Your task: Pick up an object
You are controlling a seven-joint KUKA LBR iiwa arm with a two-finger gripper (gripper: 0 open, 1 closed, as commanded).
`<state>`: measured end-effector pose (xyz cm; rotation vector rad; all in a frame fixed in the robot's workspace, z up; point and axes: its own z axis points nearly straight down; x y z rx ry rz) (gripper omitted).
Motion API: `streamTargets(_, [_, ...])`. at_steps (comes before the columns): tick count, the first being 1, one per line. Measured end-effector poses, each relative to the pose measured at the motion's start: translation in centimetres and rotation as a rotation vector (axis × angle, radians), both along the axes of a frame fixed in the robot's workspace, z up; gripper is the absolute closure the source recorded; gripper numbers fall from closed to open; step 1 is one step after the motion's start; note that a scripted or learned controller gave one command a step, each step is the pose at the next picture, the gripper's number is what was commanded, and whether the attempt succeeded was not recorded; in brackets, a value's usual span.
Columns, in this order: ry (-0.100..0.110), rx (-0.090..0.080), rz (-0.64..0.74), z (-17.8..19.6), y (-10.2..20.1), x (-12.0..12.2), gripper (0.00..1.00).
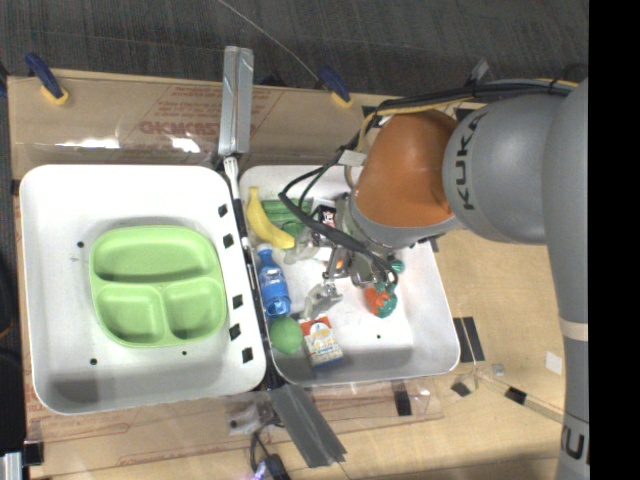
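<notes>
The right bin [430,318] holds a yellow banana [262,222] at its left, a blue bottle [272,284] below it, a green ball [286,336] near the front left corner and a small red-and-white carton [321,340] beside the ball. An orange and teal toy [381,298] lies right of centre. My gripper [332,280] hangs low over the middle of this bin, between the bottle and the orange toy, just above the carton. The orange wrist band hides the bin's back part. Nothing shows in the gripper's grasp.
The left bin [60,268] carries a green divided plate [155,286]. A metal bar [236,98] stands along the divide between the bins at the back. Black cables [300,193] loop over the right bin's back left.
</notes>
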<state>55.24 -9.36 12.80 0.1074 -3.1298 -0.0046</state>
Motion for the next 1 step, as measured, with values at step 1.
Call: streamTargets(1, [-0.013,-0.002,0.224,-1.32,-6.75,5.03,0.00])
